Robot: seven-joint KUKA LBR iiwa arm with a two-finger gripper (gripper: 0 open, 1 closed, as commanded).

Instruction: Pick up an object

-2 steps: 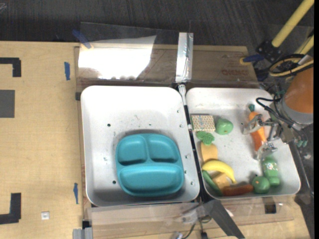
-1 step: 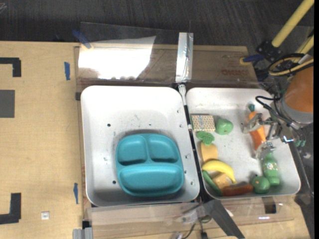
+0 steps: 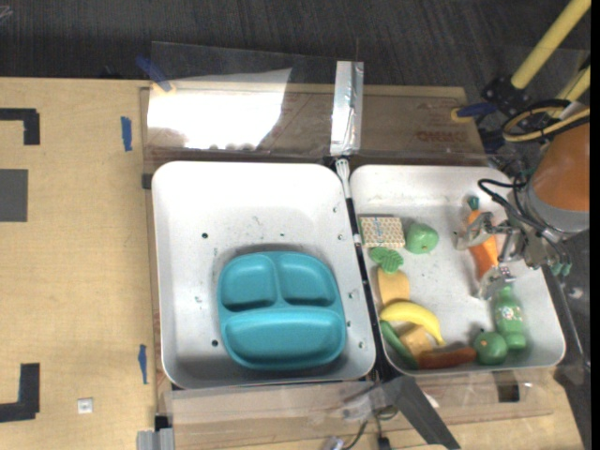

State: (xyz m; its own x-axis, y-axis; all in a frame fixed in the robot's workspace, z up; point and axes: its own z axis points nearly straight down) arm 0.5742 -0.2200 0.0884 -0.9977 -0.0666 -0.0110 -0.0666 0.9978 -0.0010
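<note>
The end effector [image 3: 497, 251] hangs low over the right bin [image 3: 441, 181], at its right side. Whether it is spread or pressed together cannot be told; an orange piece [image 3: 485, 254] sits right at it, perhaps touching. Just below it lies a green bottle [image 3: 509, 312]. To its left are a green apple [image 3: 423, 239] and a checkered block [image 3: 382, 232]; lower left, a banana [image 3: 412, 317]. Further left, the other bin [image 3: 248, 195] holds a teal tray [image 3: 279, 309].
</note>
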